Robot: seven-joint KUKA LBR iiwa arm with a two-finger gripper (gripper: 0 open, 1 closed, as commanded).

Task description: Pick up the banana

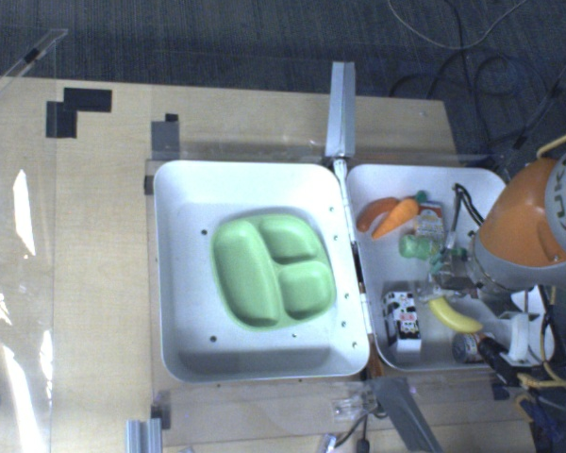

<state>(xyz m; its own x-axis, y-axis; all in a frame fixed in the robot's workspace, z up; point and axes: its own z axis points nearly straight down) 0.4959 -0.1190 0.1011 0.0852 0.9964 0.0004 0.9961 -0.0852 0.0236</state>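
The yellow banana lies in the right white bin, towards its front, running from upper left to lower right. My gripper hangs just above the banana's left end, reaching in from the right under the orange band of the arm. From this angle I cannot make out whether the banana is touched or held.
In the right bin, an orange carrot and a green object lie behind the gripper. A black-and-white carton stands left of the banana, and a small can sits at the front. The left bin holds a green divided tray.
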